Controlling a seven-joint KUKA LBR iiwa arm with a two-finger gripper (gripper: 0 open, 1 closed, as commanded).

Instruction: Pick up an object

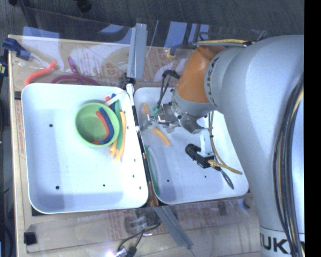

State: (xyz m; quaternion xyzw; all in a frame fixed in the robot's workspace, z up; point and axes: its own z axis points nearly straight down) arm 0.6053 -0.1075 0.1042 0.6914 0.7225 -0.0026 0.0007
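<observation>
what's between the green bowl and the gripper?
Camera view: right of the green bowl, a yellow stick, then the two bins' adjoining rims. The gripper sits just past them, in the right bin.

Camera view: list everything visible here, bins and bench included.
left bin: one, white, bench's left.
right bin: one, white, beside it.
bowl: one, green, left bin.
curved strips: at least two, red and blue, inside bowl.
yellow strips: a few, yellow, against bowl's right side.
orange strip: one, orange, right bin, left of centre.
green strip: one, dark green, along right bin's left wall.
tube: one, purple, bench behind left bin.
arm: one, grey with orange band, from right.
gripper: one, over right bin.
</observation>
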